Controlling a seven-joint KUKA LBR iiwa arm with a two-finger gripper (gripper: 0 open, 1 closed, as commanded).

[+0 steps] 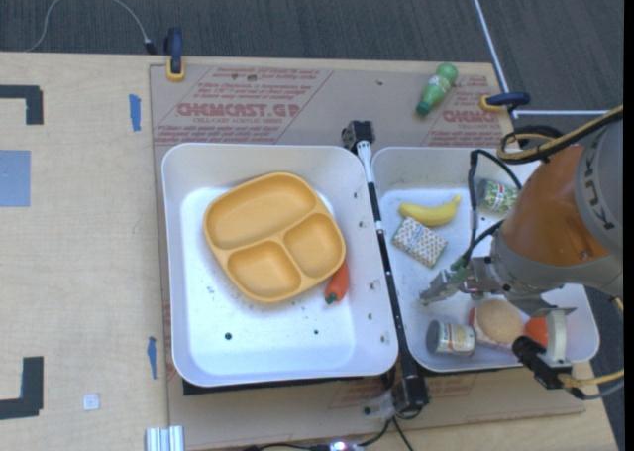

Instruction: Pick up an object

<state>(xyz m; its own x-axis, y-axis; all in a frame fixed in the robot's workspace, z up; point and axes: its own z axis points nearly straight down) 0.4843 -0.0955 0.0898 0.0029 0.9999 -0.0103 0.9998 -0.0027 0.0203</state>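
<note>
My gripper (443, 282) hangs over the right bin (584, 340), between a patterned white block (419, 241) above it and a small can (451, 338) lying below it. Its jaws stand open and hold nothing. A yellow banana (431, 210) lies at the bin's back. A round tan bun (498, 321) and an orange-red piece (536, 328) sit just under the wrist. A small jar (495, 195) lies at the back right, partly hidden by the arm.
The left bin (198, 340) holds a yellow divided plate (274, 236) with a toy carrot (337, 284) at its lower right edge. A green bottle (436, 88) lies on the cardboard behind the bins. Cables run over the right bin's far corner.
</note>
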